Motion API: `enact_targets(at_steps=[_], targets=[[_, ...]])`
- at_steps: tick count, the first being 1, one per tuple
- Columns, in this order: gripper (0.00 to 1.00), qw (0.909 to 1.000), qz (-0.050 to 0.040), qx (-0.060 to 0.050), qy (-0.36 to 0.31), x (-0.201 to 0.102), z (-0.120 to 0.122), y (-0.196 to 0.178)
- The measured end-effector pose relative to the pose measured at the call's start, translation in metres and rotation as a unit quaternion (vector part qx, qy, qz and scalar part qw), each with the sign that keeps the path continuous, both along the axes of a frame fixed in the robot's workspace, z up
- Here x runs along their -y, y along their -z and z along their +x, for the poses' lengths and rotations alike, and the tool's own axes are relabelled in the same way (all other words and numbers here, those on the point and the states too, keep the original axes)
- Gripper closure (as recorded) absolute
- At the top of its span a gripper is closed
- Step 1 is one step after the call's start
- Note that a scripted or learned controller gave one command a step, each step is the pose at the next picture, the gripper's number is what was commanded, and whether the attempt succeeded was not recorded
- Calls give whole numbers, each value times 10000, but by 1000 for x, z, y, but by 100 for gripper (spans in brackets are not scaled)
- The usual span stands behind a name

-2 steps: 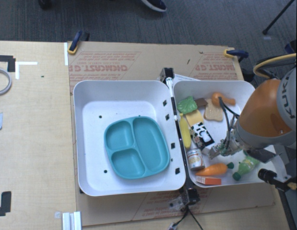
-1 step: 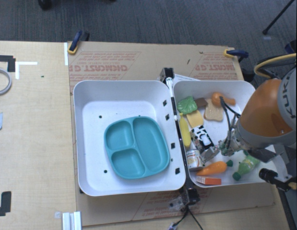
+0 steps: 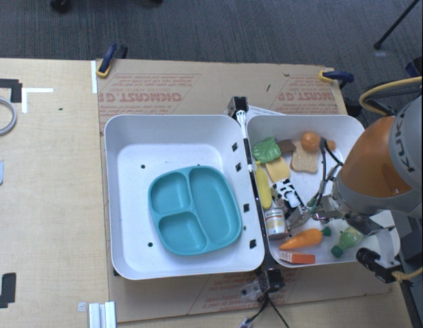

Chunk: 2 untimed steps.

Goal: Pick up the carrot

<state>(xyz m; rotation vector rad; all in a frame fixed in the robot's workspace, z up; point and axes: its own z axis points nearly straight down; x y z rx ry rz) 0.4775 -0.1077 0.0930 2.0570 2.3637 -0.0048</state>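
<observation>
The carrot point(image 3: 303, 238) lies at the lower edge of the right bin point(image 3: 348, 123), beside a can point(image 3: 274, 221). The gripper point(image 3: 308, 212) hovers just above it, presumably lining up; finger spread is unclear.

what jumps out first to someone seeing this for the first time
A teal divided plate sits alone in the left white bin. The right bin is crowded with toy food, where the arm's claw hangs just above the orange carrot at the near edge.
</observation>
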Motion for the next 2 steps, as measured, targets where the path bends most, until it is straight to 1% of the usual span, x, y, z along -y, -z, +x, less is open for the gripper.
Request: enact_targets(at_steps=[1,2], targets=[[100,10000,16,-1,-31,-2,1,-9],[0,10000,13,-1,-28,-1,1,-9]])
